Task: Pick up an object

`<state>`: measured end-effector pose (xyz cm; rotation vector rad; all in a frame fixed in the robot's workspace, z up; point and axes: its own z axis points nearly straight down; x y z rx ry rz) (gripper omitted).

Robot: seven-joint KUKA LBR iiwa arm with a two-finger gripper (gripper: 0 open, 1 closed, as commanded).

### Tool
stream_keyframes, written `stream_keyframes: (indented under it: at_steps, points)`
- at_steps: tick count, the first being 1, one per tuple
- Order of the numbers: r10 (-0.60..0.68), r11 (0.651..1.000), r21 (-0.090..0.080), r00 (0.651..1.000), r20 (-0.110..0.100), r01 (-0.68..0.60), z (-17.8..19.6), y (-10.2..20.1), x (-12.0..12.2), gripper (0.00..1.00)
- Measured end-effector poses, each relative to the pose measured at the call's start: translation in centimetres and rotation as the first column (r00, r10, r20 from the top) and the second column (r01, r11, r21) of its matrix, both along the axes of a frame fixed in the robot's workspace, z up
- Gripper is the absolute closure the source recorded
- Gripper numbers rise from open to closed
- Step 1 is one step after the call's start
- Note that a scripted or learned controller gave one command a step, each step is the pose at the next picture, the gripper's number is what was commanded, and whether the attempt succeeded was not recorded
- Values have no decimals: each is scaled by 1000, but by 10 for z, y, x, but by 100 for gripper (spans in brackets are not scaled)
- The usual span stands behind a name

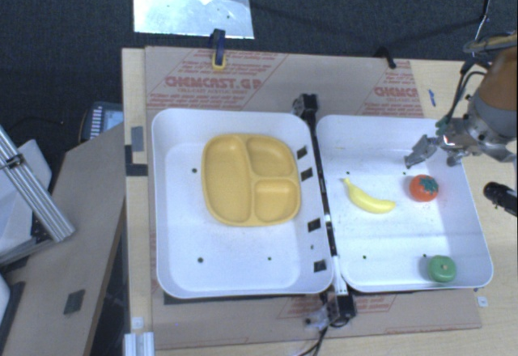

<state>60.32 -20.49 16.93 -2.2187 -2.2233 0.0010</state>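
In the right bin lie a yellow banana, a red tomato with a green top, and a round green fruit near the front right corner. My gripper hangs over the back of this bin, just behind the tomato and apart from it. Its fingers are spread open and hold nothing. The grey arm with its orange band comes in from the right edge.
The left bin holds a yellow divided plate. A black divider with clips runs between the bins. Both bins rest on a cardboard sheet. A black cable crosses the top right.
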Motion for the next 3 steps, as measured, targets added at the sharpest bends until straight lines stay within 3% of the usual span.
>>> stream_keyframes:
  at_steps: [1,2,3]
  points:
    - [0,1000,0,1000,0,0,-59,4,-6,0]
    - [-1,1000,0,1000,1,1,-85,4,-5,0]
    - [0,1000,-2,1000,6,0,-73,4,-4,100]
